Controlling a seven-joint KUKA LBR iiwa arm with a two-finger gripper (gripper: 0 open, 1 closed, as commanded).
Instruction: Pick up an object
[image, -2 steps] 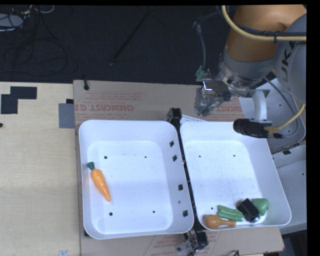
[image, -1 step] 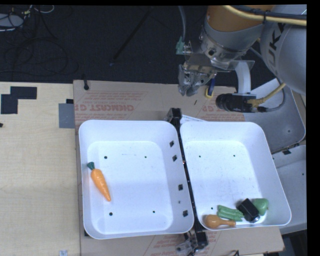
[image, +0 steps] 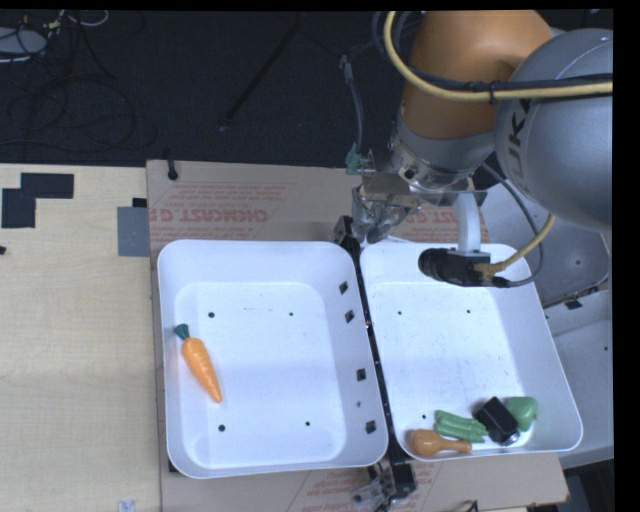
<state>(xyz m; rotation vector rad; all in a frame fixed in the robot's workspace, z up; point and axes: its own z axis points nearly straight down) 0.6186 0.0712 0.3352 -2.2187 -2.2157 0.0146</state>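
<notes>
Two shallow white bins sit side by side on the desk (image: 70, 330), resting on a sheet of brown cardboard (image: 250, 205) with printed red lettering.

The left bin (image: 170, 290) holds one thing — a toy carrot (image: 201, 367), orange with a small green top, lying near the bin's left wall with its tip pointing toward the near edge.

The right bin (image: 545, 330) has its contents gathered in the near right corner. A tan, pear-shaped toy (image: 438, 443) lies lowest, next to a green bean-like piece (image: 460, 426). A small black block (image: 496, 419) rests just beside that, touching a rounded green object (image: 522, 408) at the corner. The four pieces crowd together, and the rest of the bin's floor is bare white.

The grey arm with its orange band (image: 470, 55) reaches in from the right, and the gripper (image: 374, 222) hangs above the far end of the divide where the two bins meet, well apart from every toy. Whether the jaws stand wide or narrow I cannot tell — they are small and dark against the rim. A black fitting (image: 450, 266) with a cable sits over the far edge of the right bin.
</notes>
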